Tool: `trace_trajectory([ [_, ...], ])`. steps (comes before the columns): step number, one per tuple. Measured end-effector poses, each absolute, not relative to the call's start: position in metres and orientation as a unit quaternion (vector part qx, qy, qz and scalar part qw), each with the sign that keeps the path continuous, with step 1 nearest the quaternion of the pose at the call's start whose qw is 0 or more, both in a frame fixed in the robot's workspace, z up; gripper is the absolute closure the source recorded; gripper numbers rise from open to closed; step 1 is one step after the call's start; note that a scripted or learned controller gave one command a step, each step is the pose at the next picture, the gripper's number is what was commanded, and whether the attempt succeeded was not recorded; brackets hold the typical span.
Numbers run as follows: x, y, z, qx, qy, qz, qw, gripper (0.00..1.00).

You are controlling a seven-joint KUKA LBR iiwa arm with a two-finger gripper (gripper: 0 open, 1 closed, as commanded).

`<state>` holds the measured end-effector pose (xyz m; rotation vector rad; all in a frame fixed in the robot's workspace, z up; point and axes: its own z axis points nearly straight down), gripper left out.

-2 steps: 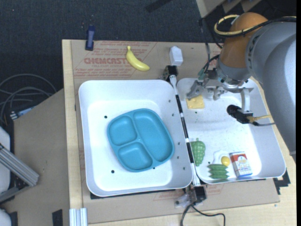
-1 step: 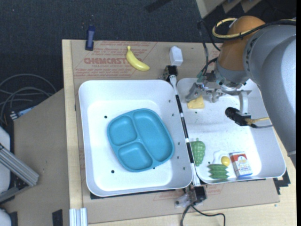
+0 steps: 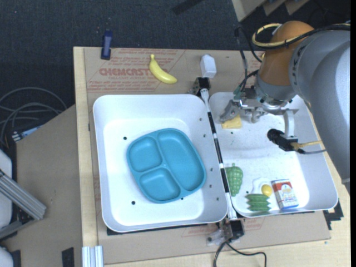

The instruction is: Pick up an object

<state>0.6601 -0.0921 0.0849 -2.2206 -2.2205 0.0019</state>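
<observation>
The bench [image 3: 186, 59] is a brown board printed with red lettering, and it stands on a dark carpeted floor [image 3: 50, 15]. Loose cables [image 3: 26, 111] curl on the floor at the left, with a metal rail [image 3: 23, 198] below them. Two white bins sit side by side on the board, touching along their inner rims. The left bin [image 3: 111, 124] holds a blue divided plate [image 3: 164, 164], which lies flat and is turned a little askew. On the bare board behind the bins lie a banana [image 3: 161, 71], a small white piece [image 3: 208, 65] and, at the far left corner, a small blue piece [image 3: 106, 44]. In the right bin [image 3: 261, 160] a yellow block [image 3: 232, 123] lies near the back left corner, close to the wall shared with the left bin. Its long axis runs roughly across the view, from left to right, and its upper edge is partly covered by the gripper [image 3: 240, 113]. The gripper hangs directly over the block, reaching in from the right on the grey arm [image 3: 325, 77]. Whether it is released or clenched cannot be told from this angle, nor whether it has hold of the block. Toward the front of the right bin, well apart from the block, lie a knobbly green fruit [image 3: 235, 179], green pea pods [image 3: 257, 202], a small yellow ball [image 3: 267, 190] and a small red and white box [image 3: 283, 195].
</observation>
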Motion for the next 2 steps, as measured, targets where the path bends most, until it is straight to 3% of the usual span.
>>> trace_trajectory([
  [2, 0.6667, -0.099, 0.085, -0.707, -0.707, -0.0004, -0.001, 0.0],
])
